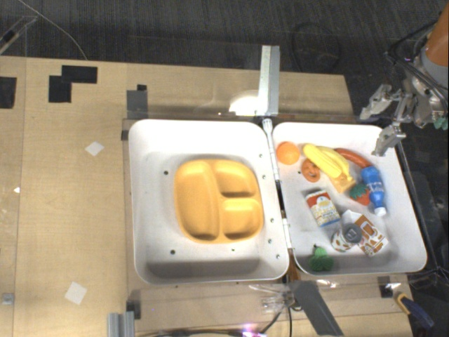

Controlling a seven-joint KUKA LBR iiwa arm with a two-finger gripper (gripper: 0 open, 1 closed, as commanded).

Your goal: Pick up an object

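While the gripper (394,118) hovers wide open over the right bin's (414,220) far corner, nothing's grabbed yet; next it probably needs to drop onto the banana (326,161).

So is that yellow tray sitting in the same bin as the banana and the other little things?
No, the yellow tray lies alone in the left bin, while the banana lies in the right bin.

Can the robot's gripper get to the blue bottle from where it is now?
Probably yes. The gripper hangs over the right bin's far right corner, and the blue bottle lies just below it near the right wall, uncovered from above, though a red toy crowds its left side.
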